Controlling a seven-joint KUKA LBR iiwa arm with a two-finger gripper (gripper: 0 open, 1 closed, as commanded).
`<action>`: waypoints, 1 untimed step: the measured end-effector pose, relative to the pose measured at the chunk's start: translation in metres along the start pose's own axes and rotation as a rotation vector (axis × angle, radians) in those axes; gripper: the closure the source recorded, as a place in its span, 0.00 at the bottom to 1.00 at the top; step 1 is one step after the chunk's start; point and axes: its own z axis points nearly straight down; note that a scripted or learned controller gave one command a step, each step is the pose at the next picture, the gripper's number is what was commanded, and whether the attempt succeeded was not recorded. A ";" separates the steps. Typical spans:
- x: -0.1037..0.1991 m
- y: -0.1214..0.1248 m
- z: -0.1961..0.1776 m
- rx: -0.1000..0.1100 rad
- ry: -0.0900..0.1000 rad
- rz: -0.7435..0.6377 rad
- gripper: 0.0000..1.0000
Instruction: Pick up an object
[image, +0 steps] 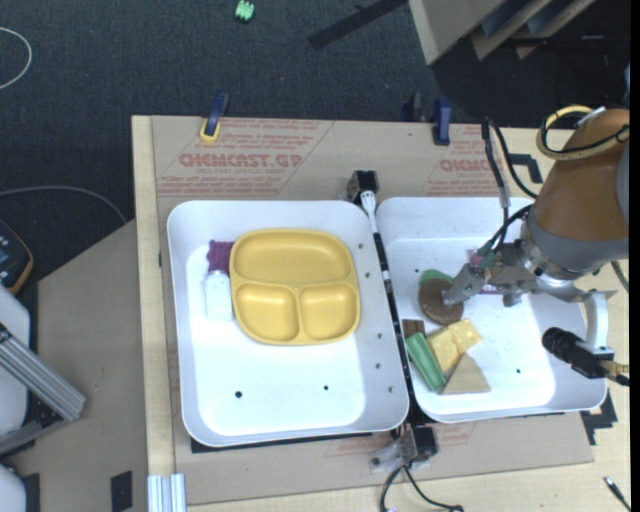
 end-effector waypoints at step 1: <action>0.000 0.003 -0.007 -0.014 -0.002 -0.003 0.00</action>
